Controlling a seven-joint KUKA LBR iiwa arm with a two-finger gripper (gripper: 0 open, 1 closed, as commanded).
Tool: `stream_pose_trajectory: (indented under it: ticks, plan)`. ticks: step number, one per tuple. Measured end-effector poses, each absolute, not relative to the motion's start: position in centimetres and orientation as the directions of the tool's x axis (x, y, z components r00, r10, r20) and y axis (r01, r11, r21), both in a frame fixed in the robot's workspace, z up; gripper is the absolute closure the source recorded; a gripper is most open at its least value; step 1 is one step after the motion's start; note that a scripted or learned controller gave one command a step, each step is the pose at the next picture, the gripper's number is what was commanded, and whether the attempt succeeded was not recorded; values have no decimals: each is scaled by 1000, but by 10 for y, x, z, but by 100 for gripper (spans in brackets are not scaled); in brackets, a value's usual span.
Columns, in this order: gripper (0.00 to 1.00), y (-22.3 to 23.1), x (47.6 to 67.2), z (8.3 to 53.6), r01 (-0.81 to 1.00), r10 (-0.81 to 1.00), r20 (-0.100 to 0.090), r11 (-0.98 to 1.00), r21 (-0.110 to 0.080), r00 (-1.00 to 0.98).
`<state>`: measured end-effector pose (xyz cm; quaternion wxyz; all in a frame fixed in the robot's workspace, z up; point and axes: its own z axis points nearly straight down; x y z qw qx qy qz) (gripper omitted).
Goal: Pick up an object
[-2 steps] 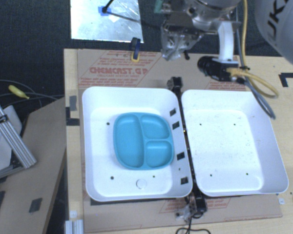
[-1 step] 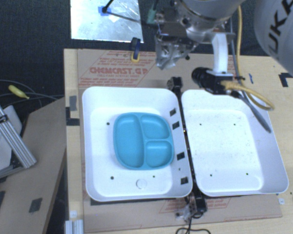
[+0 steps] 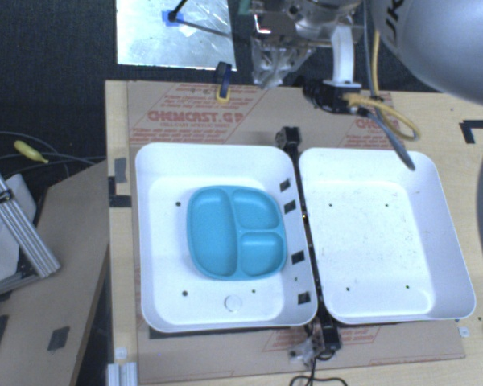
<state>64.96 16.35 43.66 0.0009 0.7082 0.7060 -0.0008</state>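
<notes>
**A:** Where is the thing to be picked?

**B:** A light blue plastic divided plate with three compartments [image 3: 235, 232] lies flat in the left shallow white bin [image 3: 165, 175], toward that bin's right half, near the black hinge strip [image 3: 298, 215] between the two bins. One large compartment faces left; two smaller ones sit on the right.

**A:** And the other bin?

**B:** The right shallow white bin [image 3: 435, 215] shows a scuffed, speckled floor with a few small dark dots.

**A:** Where is the gripper?

**B:** The metal two-finger gripper [image 3: 267, 69] hangs at the top of the view, above the bench's far edge, well apart from the plate and beyond both bins. Whether its jaws are spread or closed I cannot tell; they are blurred there.

**A:** Any writing?

**B:** Yes. The brown cardboard sheet [image 3: 193, 111] under the bins carries red print reading "CHEMCAST", followed by what looks like "GP", with smaller lines beneath too small to read. On the grey arm [image 3: 443, 30] there are dark letters, partly cut off, that look like part of "KUKA".

**A:** Anything else nearby?

**B:** A yellow cable [image 3: 386, 115] loops beside the right bin's far edge, and a shiny silver sheet [image 3: 173, 18] lies on the dark floor behind the bench.
</notes>
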Motion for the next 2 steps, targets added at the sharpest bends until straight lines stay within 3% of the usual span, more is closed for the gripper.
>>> stream_pose_trajectory:
  ticks: [1,2]
  plan:
    - [100,227,609,432,1000,1000,1,8,0,-8]
    - [100,235,583,424,1000,1000,1,5,0,-5]
